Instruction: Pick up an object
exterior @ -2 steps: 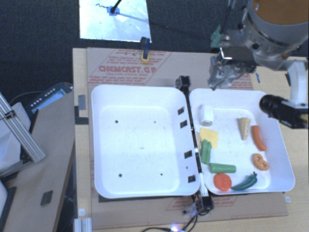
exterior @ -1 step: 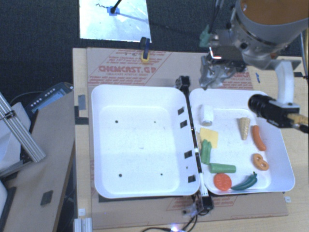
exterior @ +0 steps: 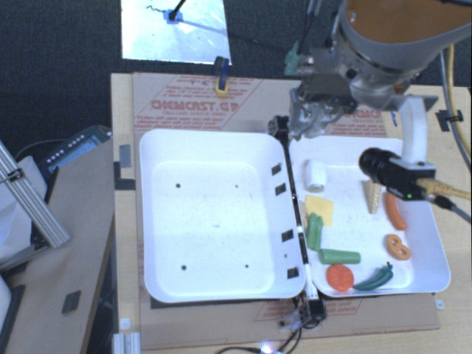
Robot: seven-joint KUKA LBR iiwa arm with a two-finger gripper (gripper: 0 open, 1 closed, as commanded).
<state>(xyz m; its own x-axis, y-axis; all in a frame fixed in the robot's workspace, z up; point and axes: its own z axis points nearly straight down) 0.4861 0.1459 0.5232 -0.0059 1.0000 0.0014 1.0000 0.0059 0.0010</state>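
The right bin [exterior: 435, 265] holds several small toy foods. A white cylinder [exterior: 316, 172] lies near its back left, with a yellow slab [exterior: 319, 209] just in front of it. Two green pieces [exterior: 315, 229] [exterior: 339, 257], a red round piece [exterior: 340, 276] and a dark green pepper [exterior: 376, 277] sit toward the front. An orange ring [exterior: 398, 247], an orange stick [exterior: 395, 211] and a pale cone [exterior: 374, 195] lie on the right. My gripper [exterior: 308, 126] hangs above the bin's back left corner, behind the white cylinder, with nothing seen in it.
The left bin [exterior: 214, 212] stands beside the right one, joined by a black-clipped divider [exterior: 293, 205]. A black cylindrical unit [exterior: 391, 172] on a white bracket juts over the right bin. A yellow-and-blue clip [exterior: 221, 76] sits behind the bins.
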